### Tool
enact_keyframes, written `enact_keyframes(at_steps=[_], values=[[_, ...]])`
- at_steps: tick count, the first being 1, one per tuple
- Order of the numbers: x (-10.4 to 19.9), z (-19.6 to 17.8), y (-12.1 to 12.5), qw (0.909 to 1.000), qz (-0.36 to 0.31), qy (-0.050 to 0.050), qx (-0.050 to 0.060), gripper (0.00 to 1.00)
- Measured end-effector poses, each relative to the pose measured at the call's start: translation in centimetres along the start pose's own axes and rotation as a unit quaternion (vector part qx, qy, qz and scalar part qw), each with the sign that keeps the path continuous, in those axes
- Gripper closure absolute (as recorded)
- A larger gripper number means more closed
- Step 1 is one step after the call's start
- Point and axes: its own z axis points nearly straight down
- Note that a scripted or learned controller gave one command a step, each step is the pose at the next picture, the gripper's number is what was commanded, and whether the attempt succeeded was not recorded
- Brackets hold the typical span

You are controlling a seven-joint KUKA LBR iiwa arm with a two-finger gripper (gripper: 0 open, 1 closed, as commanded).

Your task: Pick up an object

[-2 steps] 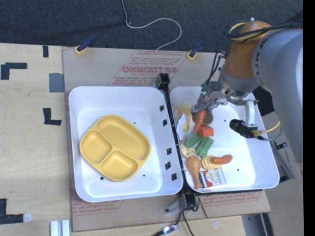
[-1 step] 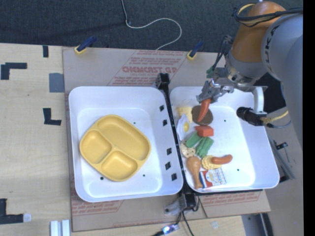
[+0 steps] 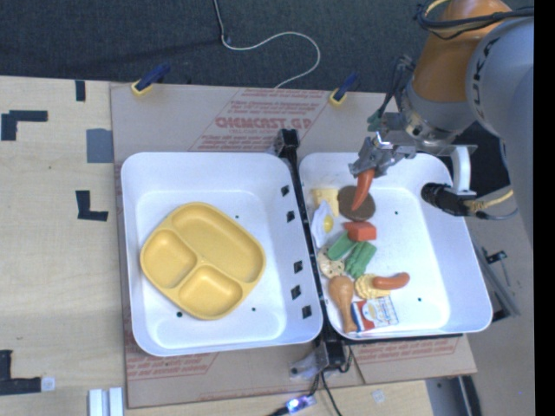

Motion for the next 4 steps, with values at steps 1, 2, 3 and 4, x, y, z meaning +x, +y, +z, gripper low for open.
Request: enact_keyframes(at_steps=[1,2,3,4], values=[[4.3,1.1,-2.9,1.0000,0.000,0.000,0.003,1.00],[8.6,1.1,-6.4,1.0000,0.000,0.000,0.003,1.00],[8.9,1.0,-5.8,1.0000,0.000,0.000,0.001,1.00],[7.3,0.0,-6.1,1.0000,0.000,0.000,0.001,1.00]])
